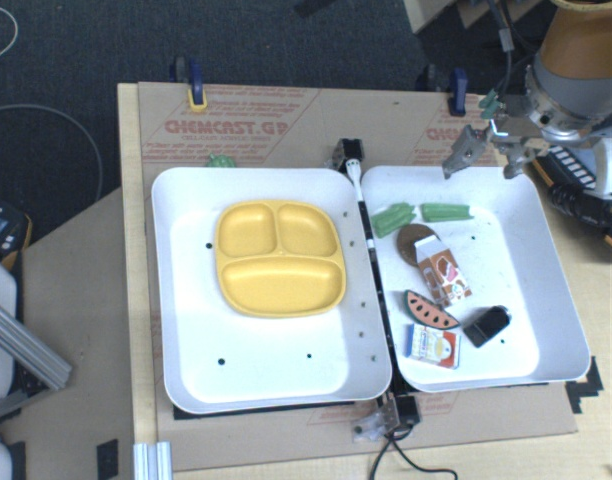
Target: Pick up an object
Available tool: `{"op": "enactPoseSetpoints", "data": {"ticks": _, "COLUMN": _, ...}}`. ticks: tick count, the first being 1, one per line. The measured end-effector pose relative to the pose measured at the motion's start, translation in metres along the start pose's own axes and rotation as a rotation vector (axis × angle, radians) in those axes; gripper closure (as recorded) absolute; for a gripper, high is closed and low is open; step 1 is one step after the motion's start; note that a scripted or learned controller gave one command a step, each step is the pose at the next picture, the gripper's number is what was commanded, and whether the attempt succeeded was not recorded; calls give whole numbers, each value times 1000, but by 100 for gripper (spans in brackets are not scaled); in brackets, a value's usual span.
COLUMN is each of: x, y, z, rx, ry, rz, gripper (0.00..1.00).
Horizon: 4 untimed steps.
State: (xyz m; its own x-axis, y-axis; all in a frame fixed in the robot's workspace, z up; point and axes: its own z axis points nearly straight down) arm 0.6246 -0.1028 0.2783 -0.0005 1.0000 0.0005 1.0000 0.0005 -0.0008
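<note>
My gripper point(485, 157) hangs open over the far edge of the right bin point(546, 268), its two fingers spread wide with nothing between them. Below it in the right bin lie two green pieces point(420, 214), a brown round piece point(416, 239), a small printed packet point(445, 275), a watermelon slice toy point(430, 310), a black block point(486, 325) and a small colourful box point(431, 345). All of them sit nearer to the camera than the gripper, apart from it.
The left bin point(186, 298) holds a yellow divided plate point(280, 257). Both bins rest on a cardboard sheet point(286, 128) clamped at the far edge. Cables and equipment sit at the right beside the arm point(581, 58).
</note>
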Motion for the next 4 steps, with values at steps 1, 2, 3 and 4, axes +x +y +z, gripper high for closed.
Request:
{"op": "enactPoseSetpoints", "data": {"ticks": 1, "x": 0, "y": 1, "z": -10, "rx": -3, "ry": -1, "rz": -1, "gripper": 100}}
{"op": "enactPoseSetpoints", "data": {"ticks": 2, "x": 70, "y": -48, "z": 1, "rx": 4, "ry": 1, "rz": -2, "gripper": 100}}
{"op": "enactPoseSetpoints", "data": {"ticks": 3, "x": 106, "y": -74, "z": -34, "rx": -1, "ry": -1, "rz": 0, "gripper": 100}}
{"op": "enactPoseSetpoints", "data": {"ticks": 4, "x": 132, "y": -129, "z": -31, "rx": 3, "ry": 0, "rz": 0, "gripper": 100}}
